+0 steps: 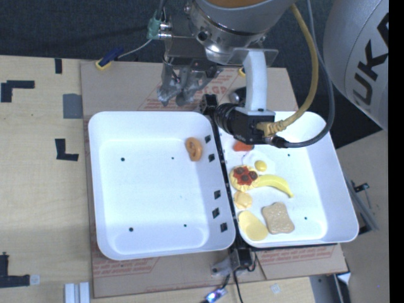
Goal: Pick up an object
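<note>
My gripper (179,92) hangs over the cardboard just behind the back rim of the left bin (107,169), with its metal fingers (166,91) apart and nothing between them. A small orange-brown ring-shaped toy (194,148) lies alone in the left bin, near its back right corner. The right bin (328,188) holds several toy foods: a banana (276,184), a red-topped round piece (244,177), a fried egg (260,166), a bread slice (278,218), a pale yellow disc (254,226) and a small red piece (242,146).
A black device on a white bracket (245,122) with a yellow cable (310,106) juts over the divider (216,169) between the bins. The arm's grey body (366,36) looms over the back right. A blue-and-yellow clip (108,58) lies on the bench at the back left.
</note>
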You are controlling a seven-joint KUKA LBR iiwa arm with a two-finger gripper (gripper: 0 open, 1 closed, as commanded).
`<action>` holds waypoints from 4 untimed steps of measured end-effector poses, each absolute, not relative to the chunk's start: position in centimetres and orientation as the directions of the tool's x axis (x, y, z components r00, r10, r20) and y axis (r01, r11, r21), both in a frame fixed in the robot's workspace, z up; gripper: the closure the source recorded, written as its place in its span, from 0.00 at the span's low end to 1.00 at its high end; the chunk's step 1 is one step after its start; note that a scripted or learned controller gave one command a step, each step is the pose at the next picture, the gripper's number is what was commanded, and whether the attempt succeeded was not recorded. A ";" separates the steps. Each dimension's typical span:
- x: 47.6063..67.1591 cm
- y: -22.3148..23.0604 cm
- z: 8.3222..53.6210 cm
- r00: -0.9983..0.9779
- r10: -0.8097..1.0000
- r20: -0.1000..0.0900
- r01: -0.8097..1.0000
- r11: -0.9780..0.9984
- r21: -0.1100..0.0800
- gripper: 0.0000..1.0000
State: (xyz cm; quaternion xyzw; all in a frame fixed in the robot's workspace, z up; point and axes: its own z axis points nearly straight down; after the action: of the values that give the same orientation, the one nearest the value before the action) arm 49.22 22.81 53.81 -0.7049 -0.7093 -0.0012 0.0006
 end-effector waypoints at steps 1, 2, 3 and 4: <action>48.1 23.3 27.9 -0.001 1.000 -0.008 1.000 0.001 -0.016 1.00; 51.9 23.3 47.6 -0.003 1.000 0.007 1.000 0.003 0.017 1.00; 49.7 21.7 53.9 -0.003 1.000 0.003 1.000 0.003 0.005 1.00; 48.1 23.3 37.8 -0.002 1.000 -0.009 1.000 0.002 -0.017 1.00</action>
State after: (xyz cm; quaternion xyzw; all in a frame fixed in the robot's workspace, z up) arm 48.12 23.34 37.82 -0.7064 -0.7078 0.0092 0.0031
